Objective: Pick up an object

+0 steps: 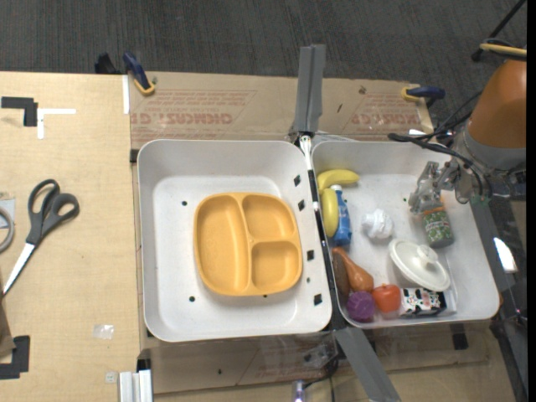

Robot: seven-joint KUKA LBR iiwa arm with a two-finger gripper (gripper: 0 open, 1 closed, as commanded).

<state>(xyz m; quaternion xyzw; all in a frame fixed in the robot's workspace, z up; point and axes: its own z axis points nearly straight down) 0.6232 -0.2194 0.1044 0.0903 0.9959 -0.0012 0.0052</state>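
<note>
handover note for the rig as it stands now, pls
Gripper: low in the right bin, at the green-filled bottle; finger state unreadable.
Right bin also holds the banana, white lid, crumpled white piece, purple fruit and red fruit.
Left bin: yellow divided plate.
Done: nothing visibly lifted.
Left: grasp and lift one object.

It was a robotics lab: clamped cardboard [251, 107] at twelve o'clock, plywood bench [67, 308], two white bins [159, 249], dark carpet [209, 15].

Scissors [42, 212] lie on the bench [67, 308], left of cardboard [218, 111].
</note>
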